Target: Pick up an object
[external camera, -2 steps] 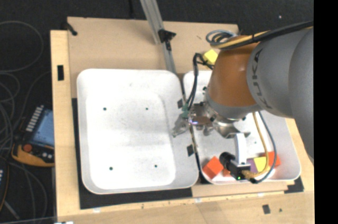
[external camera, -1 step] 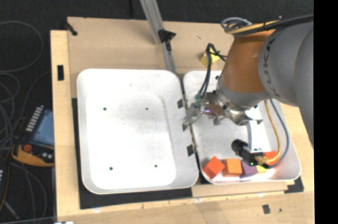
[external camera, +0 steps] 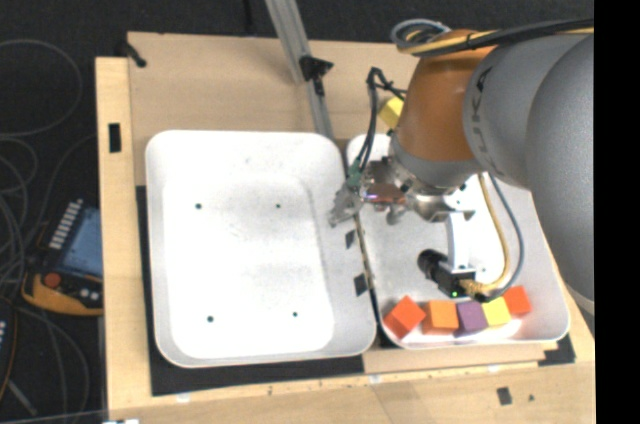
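The arm [external camera: 500, 102] reaches in over the right bin [external camera: 545, 332], wrist bent down. Its gripper [external camera: 378, 195] hangs above the blocks [external camera: 460, 314]; whether it is parted or closed cannot be told.

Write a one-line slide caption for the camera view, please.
KUKA arm reaches over the right bin, where colored blocks line the near wall.

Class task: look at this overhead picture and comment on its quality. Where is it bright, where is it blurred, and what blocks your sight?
Camera view: the left bin is brightly lit, almost washed out; the arm, close to the lens, looks large and soft, covering much of the right bin; the coloured blocks show fairly clearly; the floor around the bench is dark.
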Robot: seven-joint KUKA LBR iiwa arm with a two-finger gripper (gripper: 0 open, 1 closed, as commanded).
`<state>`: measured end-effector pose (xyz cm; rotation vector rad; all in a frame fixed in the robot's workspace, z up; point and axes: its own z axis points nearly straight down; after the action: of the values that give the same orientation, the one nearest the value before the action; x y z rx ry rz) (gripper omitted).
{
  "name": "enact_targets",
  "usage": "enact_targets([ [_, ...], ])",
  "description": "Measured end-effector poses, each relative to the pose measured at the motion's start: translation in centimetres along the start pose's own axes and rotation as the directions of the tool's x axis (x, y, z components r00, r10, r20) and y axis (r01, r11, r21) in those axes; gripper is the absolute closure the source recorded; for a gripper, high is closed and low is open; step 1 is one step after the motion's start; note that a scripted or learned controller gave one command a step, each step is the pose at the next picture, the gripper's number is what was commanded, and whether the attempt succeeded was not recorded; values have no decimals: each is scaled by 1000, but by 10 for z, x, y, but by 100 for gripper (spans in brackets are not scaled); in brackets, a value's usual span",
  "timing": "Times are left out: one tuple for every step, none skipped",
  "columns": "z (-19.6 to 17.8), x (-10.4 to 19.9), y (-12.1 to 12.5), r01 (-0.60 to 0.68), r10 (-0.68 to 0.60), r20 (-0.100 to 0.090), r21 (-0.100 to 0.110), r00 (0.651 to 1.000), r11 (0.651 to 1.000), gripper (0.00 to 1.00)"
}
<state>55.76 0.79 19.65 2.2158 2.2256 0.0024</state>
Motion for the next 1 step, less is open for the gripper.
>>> enact_targets([
  [0, 78, 18, 5, -5, -3, 0, 1000, 1000, 0],
])
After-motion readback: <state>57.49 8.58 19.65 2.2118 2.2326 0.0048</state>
